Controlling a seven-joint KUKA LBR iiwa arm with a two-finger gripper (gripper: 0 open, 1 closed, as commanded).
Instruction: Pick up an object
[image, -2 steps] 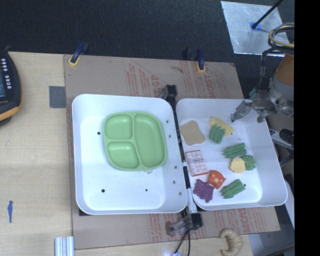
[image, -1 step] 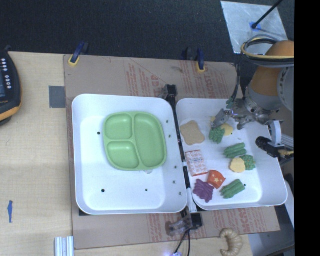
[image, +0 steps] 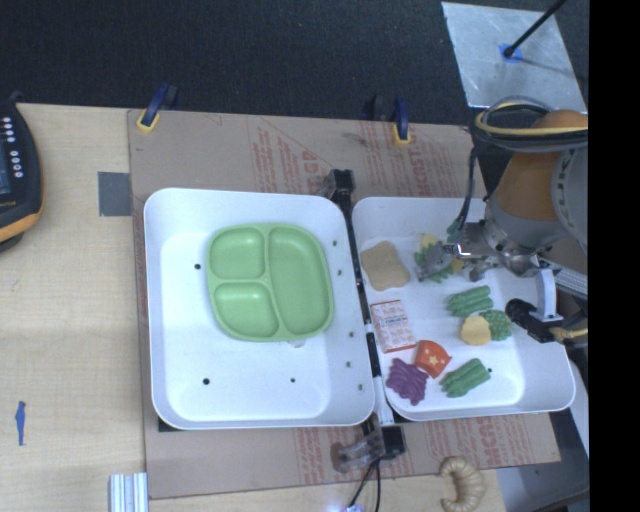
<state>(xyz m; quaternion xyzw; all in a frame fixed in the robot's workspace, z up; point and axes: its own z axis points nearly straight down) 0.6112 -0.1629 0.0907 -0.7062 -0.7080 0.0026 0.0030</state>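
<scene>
Down at the near edge of the bench a tan curled piece (image: 462, 482) lies outside the bins. Into the right bin (image: 545, 385) now — along its near edge sit a purple toy (image: 405, 380), a red piece (image: 431, 356) touching it, and a green pod (image: 465, 377) just beside that. Mid-bin, a small printed card (image: 392, 324) lies by the left wall, a yellow piece (image: 475, 329) touches a green knobbly one (image: 496, 324), and another green pod (image: 469, 300) lies just beyond. Toward the far edge, a beige slab (image: 384, 265) and a dark green leafy toy (image: 433, 262). The gripper (image: 472, 252) sits right against that leafy toy — whether it is gripping, I can't tell. The left bin (image: 175, 380) carries a green divided plate (image: 270, 281), far of centre.
</scene>
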